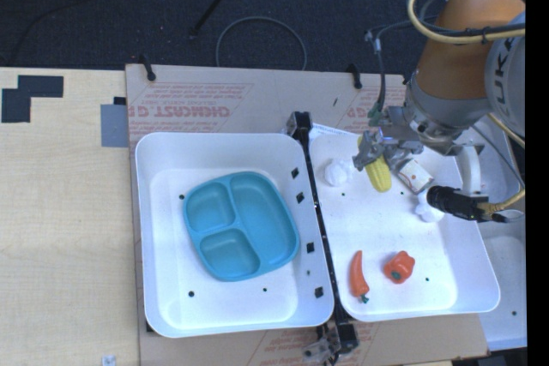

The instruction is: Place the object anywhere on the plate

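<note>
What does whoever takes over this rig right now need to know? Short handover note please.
Gripper: over the right bin, upper part, jaws closed on a yellow corn cob.
Plate: blue, three compartments, in the left bin, nothing on it.
Also in the right bin: an orange carrot, a red pepper, white pieces near the gripper.
Done: corn cob grasped.
Left: carry it across the divider to the plate and release.
</note>
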You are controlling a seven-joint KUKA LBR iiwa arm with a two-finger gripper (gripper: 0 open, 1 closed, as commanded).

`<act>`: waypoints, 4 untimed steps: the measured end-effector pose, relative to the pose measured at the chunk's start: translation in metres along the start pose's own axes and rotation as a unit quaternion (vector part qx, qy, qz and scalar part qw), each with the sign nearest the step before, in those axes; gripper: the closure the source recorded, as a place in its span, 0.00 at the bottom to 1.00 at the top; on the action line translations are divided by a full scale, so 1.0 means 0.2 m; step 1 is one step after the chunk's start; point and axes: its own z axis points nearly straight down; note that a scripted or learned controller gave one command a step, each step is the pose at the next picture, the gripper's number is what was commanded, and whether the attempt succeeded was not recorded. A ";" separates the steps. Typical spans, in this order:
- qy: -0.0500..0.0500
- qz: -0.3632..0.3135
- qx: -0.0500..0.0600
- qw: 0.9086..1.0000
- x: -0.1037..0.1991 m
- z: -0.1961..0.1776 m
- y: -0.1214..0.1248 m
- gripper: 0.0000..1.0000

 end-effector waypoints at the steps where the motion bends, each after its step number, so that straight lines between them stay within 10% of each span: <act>1: 0.000 0.000 0.001 1.000 0.20 0.01 -0.10 1.00; 4: -0.001 0.000 0.002 1.000 0.94 0.17 -0.37 1.00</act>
